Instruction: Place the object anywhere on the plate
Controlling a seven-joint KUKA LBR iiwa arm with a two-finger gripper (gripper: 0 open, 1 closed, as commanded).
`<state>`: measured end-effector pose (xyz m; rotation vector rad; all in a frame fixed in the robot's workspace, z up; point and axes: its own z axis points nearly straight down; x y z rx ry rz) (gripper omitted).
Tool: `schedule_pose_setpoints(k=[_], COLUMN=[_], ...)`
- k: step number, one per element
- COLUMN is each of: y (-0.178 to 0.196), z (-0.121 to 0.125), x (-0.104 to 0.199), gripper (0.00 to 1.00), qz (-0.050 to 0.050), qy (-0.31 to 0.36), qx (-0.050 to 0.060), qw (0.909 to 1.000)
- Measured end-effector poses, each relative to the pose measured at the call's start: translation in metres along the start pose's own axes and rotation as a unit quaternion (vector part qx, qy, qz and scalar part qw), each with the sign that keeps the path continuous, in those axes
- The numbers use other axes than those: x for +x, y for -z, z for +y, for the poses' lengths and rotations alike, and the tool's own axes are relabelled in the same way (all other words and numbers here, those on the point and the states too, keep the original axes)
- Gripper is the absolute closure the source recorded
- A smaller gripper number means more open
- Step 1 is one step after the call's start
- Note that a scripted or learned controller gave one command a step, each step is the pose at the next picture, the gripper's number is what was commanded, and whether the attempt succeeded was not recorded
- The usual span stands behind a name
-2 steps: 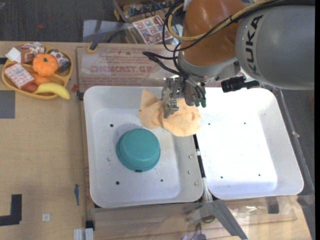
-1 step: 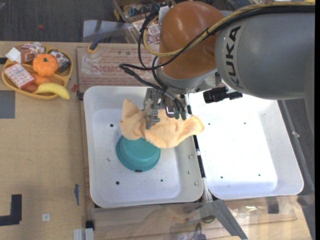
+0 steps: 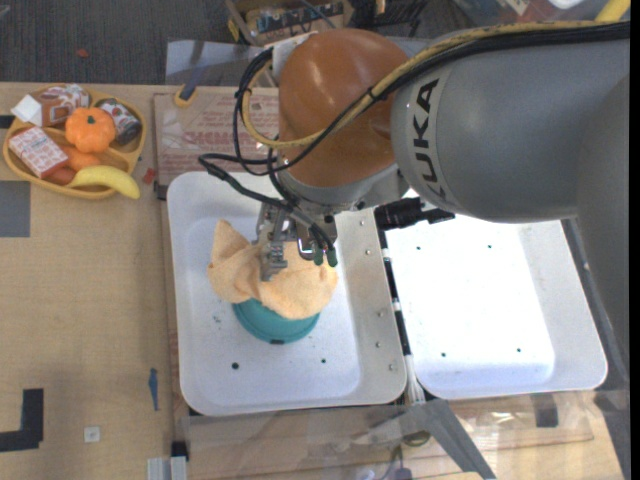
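A yellow-orange cloth (image 3: 238, 268) lies crumpled in the left bin (image 3: 200, 368). It is draped over a teal plate (image 3: 272, 326), of which just the front rim peeks out below the cloth. My gripper (image 3: 297, 251) hangs straight over the cloth's right half, close above it. It is open, and one metal finger (image 3: 272, 256) reaches down to the fabric. Nothing shows between the fingers. The arm's orange band and grey body hide the back of the bin.
The right bin (image 3: 490, 308) sits beside the left one, with a white divider rail between them. A yellow dish of toy food (image 3: 70, 148) with a banana and an orange stands on the bench at the far left. Cables loop behind the wrist.
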<state>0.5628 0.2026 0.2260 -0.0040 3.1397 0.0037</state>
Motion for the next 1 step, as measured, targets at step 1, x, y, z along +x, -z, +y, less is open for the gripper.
schedule_pose_setpoints(k=[1], y=[0.0006], z=[-0.0001], x=[-0.0003], gripper=[0.0], qz=[-0.001], qy=[0.0], qx=[0.0], qw=[1.0])
